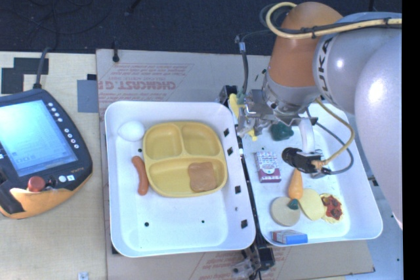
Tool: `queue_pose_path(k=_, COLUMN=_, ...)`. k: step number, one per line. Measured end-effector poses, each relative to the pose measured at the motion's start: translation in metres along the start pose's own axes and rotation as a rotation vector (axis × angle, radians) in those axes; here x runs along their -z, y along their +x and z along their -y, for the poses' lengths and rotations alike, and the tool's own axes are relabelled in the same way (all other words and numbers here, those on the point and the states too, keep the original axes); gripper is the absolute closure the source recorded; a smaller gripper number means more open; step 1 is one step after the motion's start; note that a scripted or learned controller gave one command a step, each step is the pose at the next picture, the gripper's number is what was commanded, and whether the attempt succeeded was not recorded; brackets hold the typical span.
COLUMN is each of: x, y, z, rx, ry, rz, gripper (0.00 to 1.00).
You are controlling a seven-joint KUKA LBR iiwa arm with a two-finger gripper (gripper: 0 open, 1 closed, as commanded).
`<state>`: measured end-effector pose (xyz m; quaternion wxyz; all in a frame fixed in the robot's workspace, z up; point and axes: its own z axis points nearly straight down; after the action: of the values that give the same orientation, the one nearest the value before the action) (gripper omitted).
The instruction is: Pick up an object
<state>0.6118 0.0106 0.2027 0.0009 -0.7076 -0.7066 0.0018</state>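
Cardboard-covered bench (59,233), two white bins (125,220), dark floor behind, gripper (266,116) state unclear

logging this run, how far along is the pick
Done: the grey arm with the orange band has reached over the right white bin, its wrist near the dark green lump. In hand: nothing visibly; the pincer is hidden under the wrist. Left: grasp and lift. The orange carrot, small red carton and round beige biscuit lie on the bin floor.
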Motion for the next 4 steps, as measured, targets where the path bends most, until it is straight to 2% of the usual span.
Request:
queue_pose_path(k=1, x=-0.016, y=0.006, z=-0.02, rx=0.003, ry=-0.001, rz=-0.001, gripper=1.0)
queue_pose_path(k=2, x=-0.016, y=0.057, z=0.024, rx=0.003, ry=0.001, rz=-0.001, gripper=1.0)
queue_pose_path(k=3, x=0.011, y=0.024, z=0.052, rx=0.0, ry=0.001, rz=-0.001, gripper=1.0)
queue_pose_path(k=4, x=-0.013, y=-0.013, z=0.019, rx=-0.001, ry=0.0, rz=0.0, gripper=1.0)
